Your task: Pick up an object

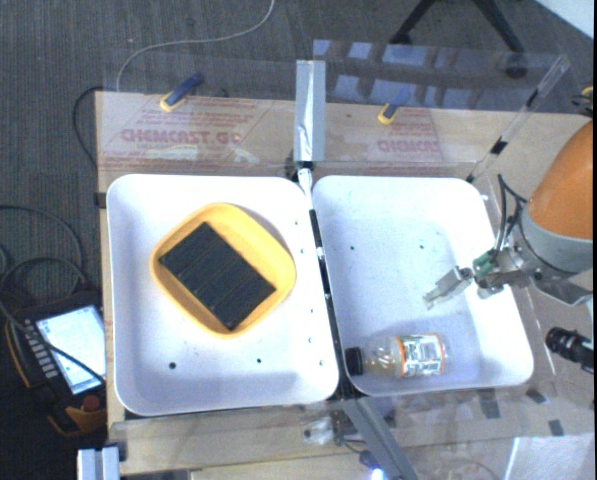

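Observation:
A small clear plastic bottle [403, 356] with an orange label and a dark cap lies on its side along the front wall of the right bin [398, 218]. In the left bin [138, 368] sits a yellow dish [268, 238] holding a black ribbed pad [218, 274]. My gripper [441, 291] reaches in from the right and hangs over the right-hand part of the right bin. It is behind and a little right of the bottle, apart from it, with nothing seen in it.
The grey arm with its orange band [573, 193] fills the right edge over the bin's right wall. A clear panel and clamps [181, 90] stand behind the bins. A handheld pendant [63, 343] lies on the floor at the left.

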